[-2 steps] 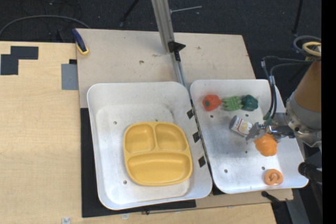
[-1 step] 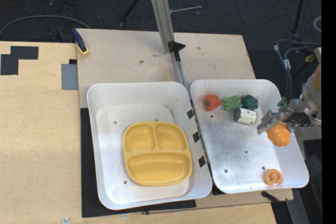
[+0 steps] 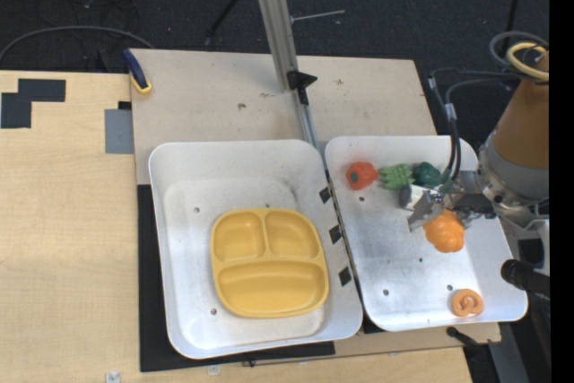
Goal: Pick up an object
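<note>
Hand low in the right bin, nothing clearly held

Objects for picking lay in the right bin (image 3: 386, 282): a red ball-like piece (image 3: 361, 175), a green toy (image 3: 408, 174), an orange round object (image 3: 445, 233) and a small orange ring (image 3: 465, 303). You could see the hand (image 3: 429, 209) low in this bin, between the green toy and the orange round object, touching or nearly touching both. How far it was open, I cannot tell; the metal parts were too small and blurred, and no object showed clearly inside it.

I judge the step was the reach and the closing. Your next move called for closing on one object only, then a straight lift.

Room was narrow there, because the far wall of the bin was near. The left bin (image 3: 179, 193) carried a yellow divided plate (image 3: 267, 263), and the middle of the right bin was bare.
</note>
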Controlling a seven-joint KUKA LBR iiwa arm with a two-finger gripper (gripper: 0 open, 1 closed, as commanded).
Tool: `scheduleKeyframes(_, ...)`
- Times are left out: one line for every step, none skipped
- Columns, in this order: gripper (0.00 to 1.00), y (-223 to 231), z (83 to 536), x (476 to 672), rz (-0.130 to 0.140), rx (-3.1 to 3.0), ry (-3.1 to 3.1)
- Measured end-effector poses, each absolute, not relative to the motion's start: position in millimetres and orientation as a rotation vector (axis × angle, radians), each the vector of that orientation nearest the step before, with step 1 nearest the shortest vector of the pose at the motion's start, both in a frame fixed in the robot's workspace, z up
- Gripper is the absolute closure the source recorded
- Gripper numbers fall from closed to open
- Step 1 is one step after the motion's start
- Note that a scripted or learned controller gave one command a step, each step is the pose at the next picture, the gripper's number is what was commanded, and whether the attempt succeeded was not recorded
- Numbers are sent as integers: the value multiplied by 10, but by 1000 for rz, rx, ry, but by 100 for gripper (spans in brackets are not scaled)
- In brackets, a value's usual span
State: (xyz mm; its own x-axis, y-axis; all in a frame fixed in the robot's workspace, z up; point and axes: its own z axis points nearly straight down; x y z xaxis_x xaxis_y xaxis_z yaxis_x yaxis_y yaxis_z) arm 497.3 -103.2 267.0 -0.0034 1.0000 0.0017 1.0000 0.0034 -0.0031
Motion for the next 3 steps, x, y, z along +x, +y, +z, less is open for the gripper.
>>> scheduleKeyframes(100,-430,2623,5028,2,-2212,-2225)
scheduleKeyframes(100,103,2442,5007,4,-2213,-2223)
scheduleKeyframes(100,643,2298,5016,6,-2212,-2222)
